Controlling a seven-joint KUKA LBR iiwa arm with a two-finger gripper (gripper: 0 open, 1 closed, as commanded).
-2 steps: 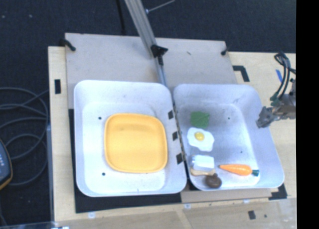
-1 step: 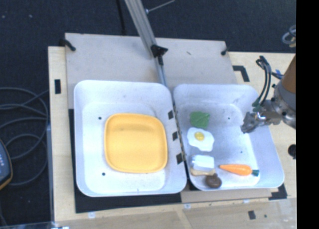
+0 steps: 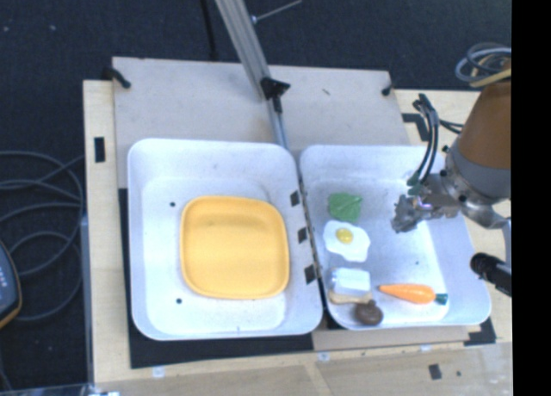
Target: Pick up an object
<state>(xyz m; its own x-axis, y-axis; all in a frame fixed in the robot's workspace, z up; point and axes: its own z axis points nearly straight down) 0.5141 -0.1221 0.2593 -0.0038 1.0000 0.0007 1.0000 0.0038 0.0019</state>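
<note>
The right bin (image 3: 448, 300) holds a green leaf-shaped piece (image 3: 345, 206), a toy fried egg (image 3: 346, 240), a small white block (image 3: 352, 281), a brown mushroom-like piece (image 3: 368, 312) and an orange carrot (image 3: 409, 293). My gripper (image 3: 405, 216) hangs over the bin's right part, right of the green piece and above the carrot. It sits apart from all of these objects. Nothing shows between its tips.
A yellow square plate (image 3: 234, 246) lies in the left bin (image 3: 146, 179). A grey metal pole (image 3: 245, 33) slants down from the top to the bins' shared wall. Cables (image 3: 34, 188) lie on the floor at the left.
</note>
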